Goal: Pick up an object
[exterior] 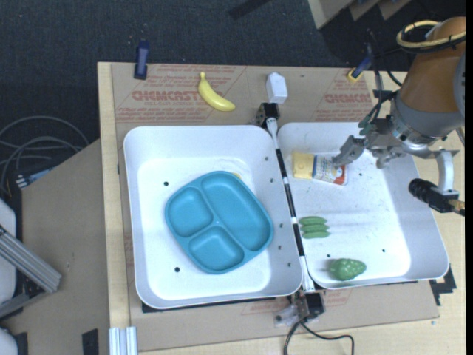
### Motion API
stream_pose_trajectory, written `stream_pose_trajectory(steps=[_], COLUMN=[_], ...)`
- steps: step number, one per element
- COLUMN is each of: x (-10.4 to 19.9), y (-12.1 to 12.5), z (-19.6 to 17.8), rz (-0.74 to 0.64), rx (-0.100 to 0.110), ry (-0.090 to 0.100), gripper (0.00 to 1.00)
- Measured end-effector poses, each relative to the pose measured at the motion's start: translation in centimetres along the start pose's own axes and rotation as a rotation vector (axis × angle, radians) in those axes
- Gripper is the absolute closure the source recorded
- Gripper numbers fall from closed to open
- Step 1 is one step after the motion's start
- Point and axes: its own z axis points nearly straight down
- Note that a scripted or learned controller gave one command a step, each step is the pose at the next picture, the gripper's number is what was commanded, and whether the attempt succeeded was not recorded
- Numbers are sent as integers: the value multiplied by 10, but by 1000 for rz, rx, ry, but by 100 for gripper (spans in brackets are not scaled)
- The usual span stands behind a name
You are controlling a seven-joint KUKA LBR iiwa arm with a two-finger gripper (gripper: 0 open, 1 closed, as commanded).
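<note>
Across the cardboard-topped counter (111,198) sit two shallow white bins; the left bin (148,154) bears a blue three-compartment plastic tray (216,220). Over the right bin (421,228), the grey arm's pincer (349,151) hangs at the upper part, touching or just above a small white-and-red packet (329,170) that lies to its lower left, beside a yellow block (303,165). Whether its fingers are apart I cannot tell (too blurred). Nearer the front lie green pods (313,226) and a green lumpy toy (346,268).

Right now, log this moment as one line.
gripper over right bin, at card | cheese beside card | nothing seen held | blue tray in left bin
</note>
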Motion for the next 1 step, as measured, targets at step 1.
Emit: stream_pose_trajectory(steps=[1], x=[12], y=[15], z=[82], rz=[0], rx=[2], ry=[1], gripper=[0])
